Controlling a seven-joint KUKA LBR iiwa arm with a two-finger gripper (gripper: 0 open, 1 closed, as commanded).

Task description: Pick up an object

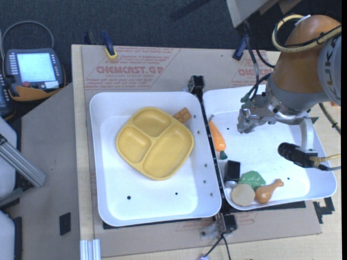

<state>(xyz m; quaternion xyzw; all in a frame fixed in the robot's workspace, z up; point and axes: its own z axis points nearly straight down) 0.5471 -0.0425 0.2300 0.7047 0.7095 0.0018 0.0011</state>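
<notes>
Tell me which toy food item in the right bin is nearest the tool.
The orange carrot, against the bin's left wall, just left of the tool. The green leafy piece, drumstick and beige round piece cluster at the near edge, farther away.

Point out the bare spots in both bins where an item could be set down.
Left bin: open floor in front of the yellow divided plate. Right bin: bare middle between gripper, carrot and chicken drumstick. The near-left corner is crowded: black block, green toy, round beige piece.
</notes>
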